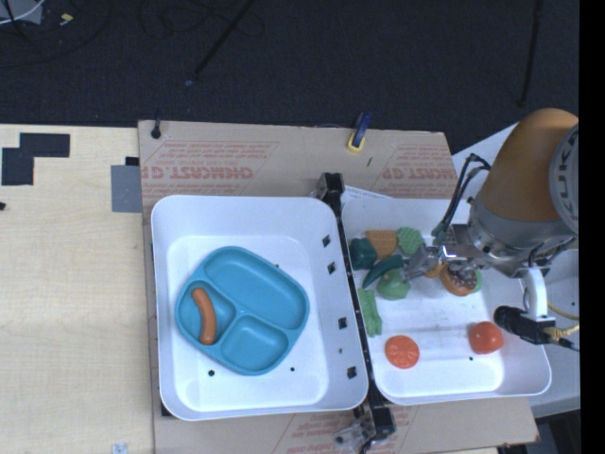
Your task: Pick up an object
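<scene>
The right bin (pixel 444 376) holds several toy foods. A dark green piece (pixel 362 251), an orange piece (pixel 382 241) and a light green broccoli-like piece (pixel 410 238) lie at its far left. A green vegetable (pixel 389 280) lies just below them. My gripper (pixel 421 265) hangs low over the bin, right beside this green cluster, and its tip is too dark and small to read. An orange round fruit (pixel 402 351) and a red tomato (pixel 486 337) rest near the bin's front. A brown-orange item (pixel 461 280) sits under the wrist.
The left bin (pixel 180 218) carries a blue divided plate (pixel 244 308) with a sausage (pixel 203 314) in its left section. A green leafy strip (pixel 369 312) lies against the divider between the bins. The arm's orange band (pixel 534 164) rises at the right.
</scene>
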